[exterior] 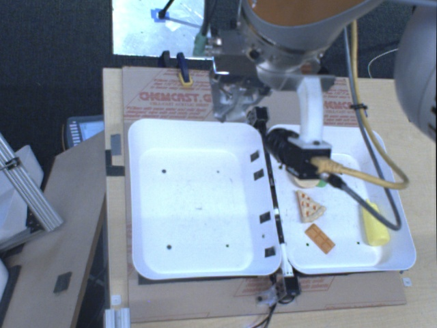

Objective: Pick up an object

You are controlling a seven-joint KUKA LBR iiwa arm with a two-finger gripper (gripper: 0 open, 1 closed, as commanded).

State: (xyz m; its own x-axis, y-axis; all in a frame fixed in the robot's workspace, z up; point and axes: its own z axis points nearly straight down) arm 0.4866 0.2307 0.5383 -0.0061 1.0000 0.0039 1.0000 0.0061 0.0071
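Camera view looks down at a slant on a pale wooden counter (pixel 80 183) where two shallow white bins sit side by side on a cardboard sheet (pixel 164 96) printed in red. The grey and orange arm (pixel 300 5) reaches in over the far side, and its hand (pixel 235 104) hangs above the far edge of the left bin (pixel 136 183), close to that bin's far right corner and the seam between the bins. I cannot tell how far open the hand is, and nothing can be seen in its grasp.

The things to pick all lie in the right bin (pixel 404 253). A small pizza-slice piece (pixel 311 206) rests near the middle of its floor, toward the left wall. Just nearer the front edge lies a flat orange wafer (pixel 319 238), close to the slice but apart from it. A yellow block (pixel 375 229) lies along the right wall, well apart from both.

Black clips (pixel 259 175) line the seam where the bins meet. A blue and yellow clamp (pixel 182 68) grips the far edge of the cardboard.
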